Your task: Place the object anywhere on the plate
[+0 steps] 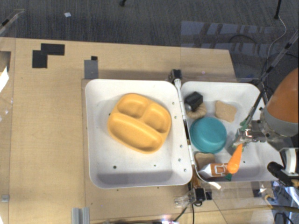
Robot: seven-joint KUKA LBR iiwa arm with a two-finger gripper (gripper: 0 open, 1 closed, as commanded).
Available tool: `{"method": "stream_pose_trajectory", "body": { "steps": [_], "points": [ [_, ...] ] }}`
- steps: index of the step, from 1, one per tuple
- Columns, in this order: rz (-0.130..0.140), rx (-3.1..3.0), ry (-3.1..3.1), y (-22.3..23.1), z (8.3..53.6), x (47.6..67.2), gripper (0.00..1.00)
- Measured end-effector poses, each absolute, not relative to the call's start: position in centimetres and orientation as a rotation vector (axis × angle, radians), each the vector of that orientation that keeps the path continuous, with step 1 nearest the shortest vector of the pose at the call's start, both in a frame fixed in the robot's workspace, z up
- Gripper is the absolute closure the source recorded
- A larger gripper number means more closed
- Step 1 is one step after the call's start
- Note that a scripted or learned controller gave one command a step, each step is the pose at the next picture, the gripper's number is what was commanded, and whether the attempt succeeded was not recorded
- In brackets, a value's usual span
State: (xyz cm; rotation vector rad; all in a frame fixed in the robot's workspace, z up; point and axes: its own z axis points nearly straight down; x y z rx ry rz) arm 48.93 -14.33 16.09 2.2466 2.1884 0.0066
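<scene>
The yellow divided plate (139, 122) lies in the left bin (100, 171). An orange carrot (235, 159) hangs slanted in the right bin (250, 90), and its upper end sits between the fingers of my gripper (242, 139). The gripper is shut on that end, near the bin's right side. The carrot's lower tip points down-left toward the bin's front wall.
A teal bowl (209, 134) stands just left of the carrot. Behind the bowl lie a black object (193, 98) and a tan block (226, 110). A brown piece (204, 158) and a small orange-and-white item (216, 170) sit at the front. A ridge (183, 120) divides the bins.
</scene>
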Motion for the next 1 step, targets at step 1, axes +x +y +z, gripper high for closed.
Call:
{"method": "stream_pose_trajectory", "body": {
  "steps": [1],
  "points": [
    [0.006,2.247,2.189,-14.33,16.08,48.92,0.00]
  ]
}}
